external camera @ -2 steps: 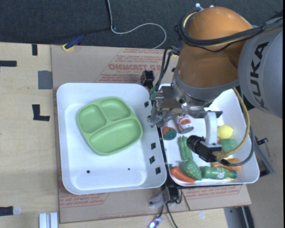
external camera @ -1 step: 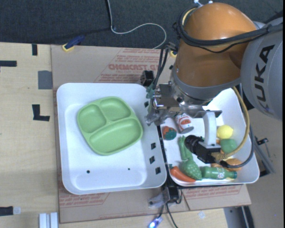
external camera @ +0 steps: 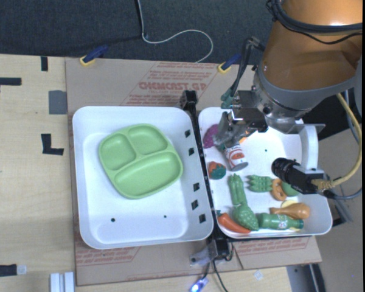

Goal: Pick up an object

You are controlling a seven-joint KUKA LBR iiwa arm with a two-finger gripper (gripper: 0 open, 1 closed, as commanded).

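- My end effector (external camera: 231,128) hangs low over the right bin's (external camera: 310,221) upper left corner, above a purple toy (external camera: 210,136).
- I cannot tell its state.
- A small red-and-white can (external camera: 236,157) lies just below.
- A green divided plate (external camera: 140,159) sits in the left bin (external camera: 91,224).

A broad, glossy orange band (external camera: 319,17) filled the upper right of the frame, rounded like a dome and ringed by a thin black cable. Below it sat a grey collar (external camera: 304,93) of smooth metal. Under that hung the hand (external camera: 232,125), a cluster of dark and silvery parts with thin wires. A black cylindrical fitting (external camera: 292,174) and a yellowish cable showed at the right.
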